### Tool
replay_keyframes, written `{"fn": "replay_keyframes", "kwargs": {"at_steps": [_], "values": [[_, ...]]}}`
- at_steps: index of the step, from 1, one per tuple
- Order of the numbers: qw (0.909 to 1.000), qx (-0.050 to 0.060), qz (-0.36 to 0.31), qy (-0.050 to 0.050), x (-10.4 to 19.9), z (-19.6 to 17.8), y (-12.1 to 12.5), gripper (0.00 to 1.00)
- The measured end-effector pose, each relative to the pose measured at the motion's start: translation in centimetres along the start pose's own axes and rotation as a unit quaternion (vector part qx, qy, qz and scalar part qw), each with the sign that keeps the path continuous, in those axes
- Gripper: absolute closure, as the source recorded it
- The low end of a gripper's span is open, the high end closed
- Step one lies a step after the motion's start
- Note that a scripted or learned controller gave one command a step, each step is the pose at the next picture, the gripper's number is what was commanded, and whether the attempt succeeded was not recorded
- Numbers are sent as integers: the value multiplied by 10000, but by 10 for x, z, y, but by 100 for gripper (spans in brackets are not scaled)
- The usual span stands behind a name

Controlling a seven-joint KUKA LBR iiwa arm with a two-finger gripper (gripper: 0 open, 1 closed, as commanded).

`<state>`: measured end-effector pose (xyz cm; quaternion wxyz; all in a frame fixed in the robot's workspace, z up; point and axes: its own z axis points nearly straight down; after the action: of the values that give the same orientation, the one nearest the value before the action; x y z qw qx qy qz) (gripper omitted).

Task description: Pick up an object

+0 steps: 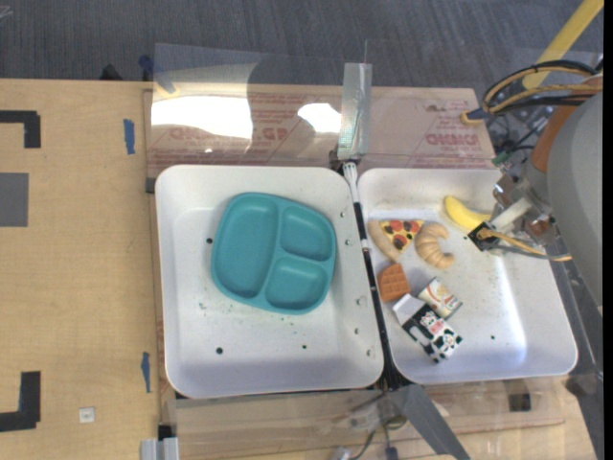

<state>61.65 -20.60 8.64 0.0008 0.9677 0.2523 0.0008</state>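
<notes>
Banana (463, 213) seemingly points toward tool (482, 237).

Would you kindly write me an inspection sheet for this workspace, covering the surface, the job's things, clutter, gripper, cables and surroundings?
Surface: two white bins, left bin and right bin, speckled with dark marks.
Job's things: in the right bin, banana, pizza slice, croissant, round brown cookie, small carton, black-and-white carton.
Clutter: teal divided plate in the left bin.
Gripper: gripper low beside the banana; finger state unclear.
Cables: yellow and black cables behind the arm.
Surroundings: clear panel, cardboard sheet, grey carpet.
</notes>
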Motion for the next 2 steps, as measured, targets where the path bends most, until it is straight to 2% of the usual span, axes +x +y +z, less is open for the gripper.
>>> {"fn": "replay_keyframes", "kwargs": {"at_steps": [1,2], "values": [[9995,63,-306,33,-65,-2,-24,100],[10000,71,27,21,-40,-1,-11,100]]}}
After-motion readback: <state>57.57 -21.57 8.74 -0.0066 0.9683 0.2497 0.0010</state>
